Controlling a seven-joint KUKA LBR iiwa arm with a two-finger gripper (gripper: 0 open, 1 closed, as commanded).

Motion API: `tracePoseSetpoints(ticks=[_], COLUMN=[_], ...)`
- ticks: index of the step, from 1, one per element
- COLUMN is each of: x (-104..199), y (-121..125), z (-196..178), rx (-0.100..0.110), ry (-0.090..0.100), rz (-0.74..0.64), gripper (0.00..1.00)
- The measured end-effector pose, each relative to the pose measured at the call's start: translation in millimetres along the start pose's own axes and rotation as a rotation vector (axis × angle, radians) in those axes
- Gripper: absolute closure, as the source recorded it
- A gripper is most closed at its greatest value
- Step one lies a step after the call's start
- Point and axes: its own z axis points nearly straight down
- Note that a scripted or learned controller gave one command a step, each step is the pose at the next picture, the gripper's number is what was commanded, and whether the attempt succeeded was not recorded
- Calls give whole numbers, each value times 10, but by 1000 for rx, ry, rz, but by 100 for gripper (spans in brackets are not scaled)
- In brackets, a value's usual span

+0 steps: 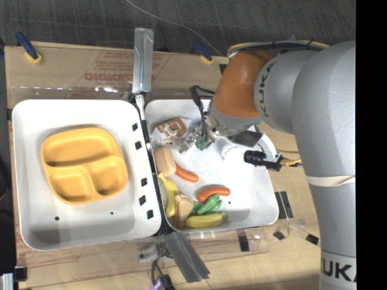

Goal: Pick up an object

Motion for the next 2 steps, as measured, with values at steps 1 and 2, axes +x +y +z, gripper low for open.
tracePoseSetpoints(ticks=[1,2], x=[-160,-167], y=[316,350], z=[168,162], rx=[19,7], ry=[22,16], rz=[302,300], gripper=[100,0])
